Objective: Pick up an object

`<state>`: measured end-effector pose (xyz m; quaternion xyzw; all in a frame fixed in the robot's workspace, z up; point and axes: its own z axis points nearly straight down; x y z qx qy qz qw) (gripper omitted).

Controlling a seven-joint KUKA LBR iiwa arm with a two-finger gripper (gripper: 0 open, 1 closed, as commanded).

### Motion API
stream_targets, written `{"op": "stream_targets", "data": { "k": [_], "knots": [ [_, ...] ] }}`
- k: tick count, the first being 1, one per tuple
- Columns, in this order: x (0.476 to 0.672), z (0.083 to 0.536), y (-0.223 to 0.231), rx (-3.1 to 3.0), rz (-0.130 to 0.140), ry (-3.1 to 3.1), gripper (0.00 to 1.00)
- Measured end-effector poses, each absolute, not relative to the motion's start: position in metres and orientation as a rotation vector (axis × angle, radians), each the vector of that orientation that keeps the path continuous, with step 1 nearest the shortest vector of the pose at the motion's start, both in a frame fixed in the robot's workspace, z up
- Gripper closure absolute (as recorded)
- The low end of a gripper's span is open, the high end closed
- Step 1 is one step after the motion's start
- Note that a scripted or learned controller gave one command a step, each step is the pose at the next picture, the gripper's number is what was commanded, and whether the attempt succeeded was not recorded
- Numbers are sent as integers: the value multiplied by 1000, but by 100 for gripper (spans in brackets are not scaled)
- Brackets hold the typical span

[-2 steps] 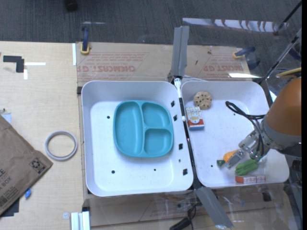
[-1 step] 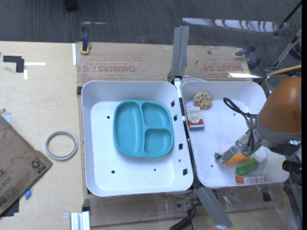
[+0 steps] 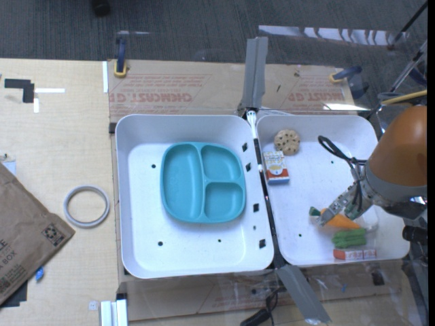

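While the arm [image 3: 401, 158] is leaning in from the right, its gripper [image 3: 348, 206] is down low in the right bin [image 3: 309, 246], right on top of a little pile of stuff near the front corner. So this looks like the reach-and-grab part, not the lift yet.

The thing it seems to be going for is an orange carrot-looking toy [image 3: 338, 219], sitting just at the fingertips and touching a green piece [image 3: 350, 237] below it. Honestly I can't tell how wide the fingers are or if they've got anything pinched; it's all a blur of metal and orange from here. There's also a flat red-and-white packet [image 3: 354, 254] just in front of that, so the pile is crowded. My guess is the next move needs a clean close on one item and a straight lift, without dragging the neighbours along.

Farther back in that bin: a cookie [image 3: 287, 141] and a small carton [image 3: 275, 168], well apart from the action. The left bin [image 3: 136, 202] has a teal divided plate [image 3: 203, 182].

Bins sit on brown cardboard [image 3: 177, 87] on a pale wood bench [image 3: 47, 148], with a tape ring [image 3: 86, 205] and a box [image 3: 24, 243] off to the left. Dark carpet [image 3: 190, 12] behind.
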<state>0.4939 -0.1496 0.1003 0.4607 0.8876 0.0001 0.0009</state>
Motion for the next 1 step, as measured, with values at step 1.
{"op": "stream_targets", "data": {
  "k": [1],
  "knots": [
    [528,191,-90,1691,-2,2647,100]
  ]
}}
